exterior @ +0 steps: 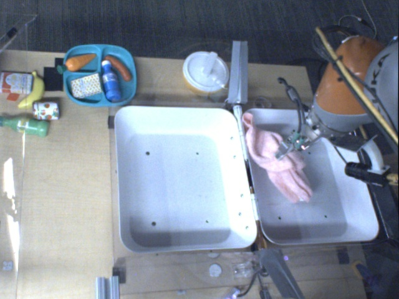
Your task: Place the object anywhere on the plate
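Pink cloth (277, 165) lies crumpled in the right bin (349, 229), in its left half — one end draped up against the bin's left wall at about 10 o'clock, the rest trailing toward the bin centre at 4 o'clock from there. Gripper (293, 147) sits right on top of the cloth's middle, tip down into the folds; cannot tell whether it has the fabric pinched or is only touching it. The arm (346, 92) comes in from 2 o'clock, orange band above the wrist over the bin's upper right corner. Left bin (124, 185) is just beside the right one, touching along the shared edge. Blue divided plate (129, 64) sits on the bench at 11 o'clock, well apart from the cloth, beyond the left bin's upper left corner — it carries an orange carrot-like piece, a blue bottle, a red-brown sausage shape and a patterned square item. White lidded cup (206, 71) stands at 12 o'clock, just above the left bin's upper right corner. At 9 o'clock on the bench: a banana (34, 90), a small can (45, 110), a green bottle (26, 126) lying flat, a small box (14, 83).
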You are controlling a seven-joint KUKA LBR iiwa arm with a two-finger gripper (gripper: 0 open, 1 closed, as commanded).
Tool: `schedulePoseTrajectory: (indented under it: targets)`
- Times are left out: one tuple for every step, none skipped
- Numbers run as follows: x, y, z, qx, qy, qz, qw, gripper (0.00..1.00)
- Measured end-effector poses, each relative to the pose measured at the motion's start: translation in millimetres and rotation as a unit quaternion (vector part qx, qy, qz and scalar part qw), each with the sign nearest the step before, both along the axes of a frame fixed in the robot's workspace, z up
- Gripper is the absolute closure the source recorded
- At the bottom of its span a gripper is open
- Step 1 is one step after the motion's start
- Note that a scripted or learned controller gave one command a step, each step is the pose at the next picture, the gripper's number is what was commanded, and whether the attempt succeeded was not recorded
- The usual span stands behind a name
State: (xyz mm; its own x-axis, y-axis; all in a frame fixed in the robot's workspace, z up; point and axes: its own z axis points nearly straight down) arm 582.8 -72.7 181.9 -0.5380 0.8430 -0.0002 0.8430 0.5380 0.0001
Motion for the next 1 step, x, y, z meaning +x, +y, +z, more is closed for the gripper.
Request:
schedulePoseTrajectory:
  targets:
    - [2.4,1.1,40.2,-0.0001,0.0,0.003,1.0,1.0]
